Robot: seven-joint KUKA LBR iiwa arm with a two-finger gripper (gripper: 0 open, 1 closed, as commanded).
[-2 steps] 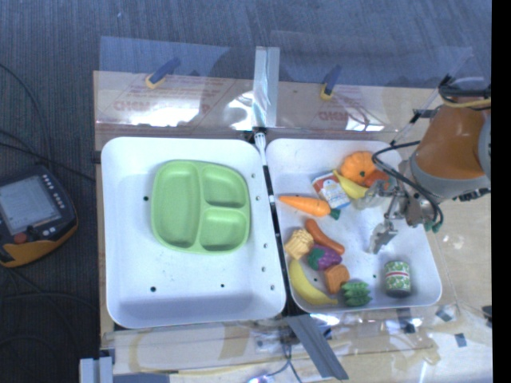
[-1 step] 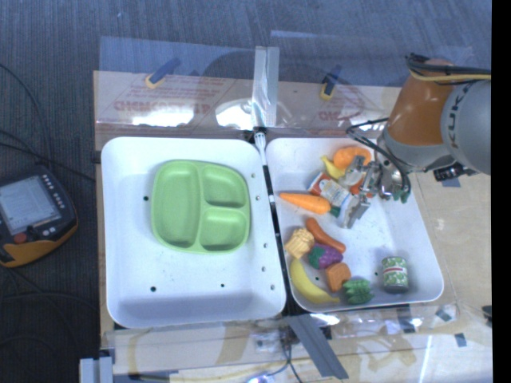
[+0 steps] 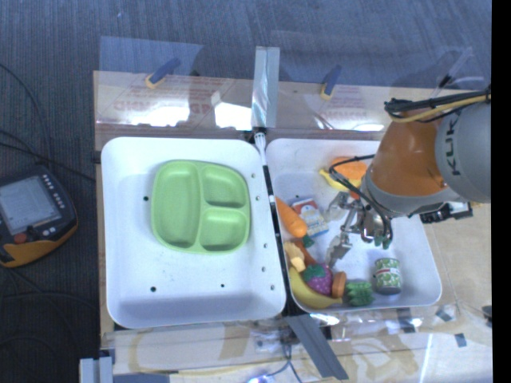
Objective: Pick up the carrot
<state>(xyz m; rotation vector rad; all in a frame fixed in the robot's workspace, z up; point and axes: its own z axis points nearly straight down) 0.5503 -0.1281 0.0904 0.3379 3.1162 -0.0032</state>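
Two white bins, side by side on bench. Left bin (image 3: 128, 286): one green divided plate (image 3: 200, 206), three compartments, lying flat. Right bin (image 3: 423, 278): mixed toy food, plus me.

My gripper (image 3: 345, 238): hanging over middle of right bin, arm coming in from right w/ orange band above wrist. My fingers (image 3: 339, 250) are spread apart, nothing between them.

Carrot (image 3: 289, 218): orange, lying at a slant against right bin's left wall, just left of my gripper, not touching it.

Other items, right bin:
- small red-and-white packet (image 3: 307, 210), just beside carrot, betw. it and my fingers
- banana (image 3: 307, 292), near front left corner
- purple grapes (image 3: 319, 278), on banana
- broccoli pc. (image 3: 359, 294), near front wall
- small tin w/ green label (image 3: 387, 276), upright, front right
- orange item (image 3: 351, 168) at back, partly hidden by my arm; can't tell what.
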